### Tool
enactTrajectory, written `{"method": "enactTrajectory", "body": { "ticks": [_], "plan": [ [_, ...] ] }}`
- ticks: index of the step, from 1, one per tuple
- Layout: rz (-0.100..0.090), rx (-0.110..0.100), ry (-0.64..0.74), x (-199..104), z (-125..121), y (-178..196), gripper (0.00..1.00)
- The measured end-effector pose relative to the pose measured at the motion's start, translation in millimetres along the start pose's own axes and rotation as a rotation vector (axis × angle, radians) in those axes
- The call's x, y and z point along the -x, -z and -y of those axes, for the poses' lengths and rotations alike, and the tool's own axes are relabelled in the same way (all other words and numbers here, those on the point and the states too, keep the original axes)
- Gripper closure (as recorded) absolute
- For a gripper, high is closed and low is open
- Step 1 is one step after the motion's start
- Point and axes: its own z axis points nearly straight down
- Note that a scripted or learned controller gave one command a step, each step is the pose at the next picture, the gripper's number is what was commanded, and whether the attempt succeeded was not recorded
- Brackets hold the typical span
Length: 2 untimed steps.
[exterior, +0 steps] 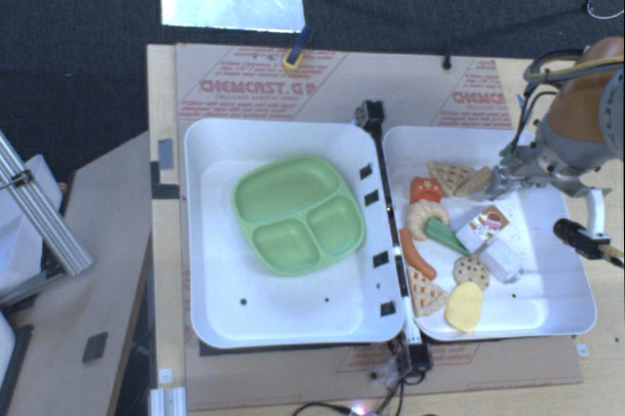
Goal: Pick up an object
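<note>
Gripper (503,181) sat low over the upper part of the right bin (562,307), at the end of a grey wrist that reached in from the right beneath the orange band. Its tip lay just beside a tan bread-like piece (476,181) and close above a small white-and-red carton (484,228). Whether it was spread or pressed together could not be told at this slant, and nothing could be seen pinched in it.

As for the task's thing, no single object was marked out. The candidates were toy foods heaped along the left half of that bin: a triangular cracker (450,176), a pale shrimp (425,215), a green piece (446,236), a chocolate-chip cookie (470,270), a waffle wedge (425,288) and a yellow slice (466,307). The left bin (210,238) held a green divided plate (298,214), well apart from the arm.

By my reading, the step in hand was the approach or the descent onto a pick, with the bread-like piece or the carton the likeliest target. The next move would call for a tip centred on one item, a firm closing on it, then a straight lift clear of its neighbours. The items touched and overlapped, so a closing could nudge one aside or catch two.

The arm came in bent, its wrist tilted down and toward the bins' shared wall.
</note>
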Motion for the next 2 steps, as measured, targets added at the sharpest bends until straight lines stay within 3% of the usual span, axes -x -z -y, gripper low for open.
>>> {"method": "enactTrajectory", "body": {
  "ticks": [2],
  "plan": [
    [0.000,0.001,-0.002,1.1,4.1,93.4,1.00]
  ]
}}
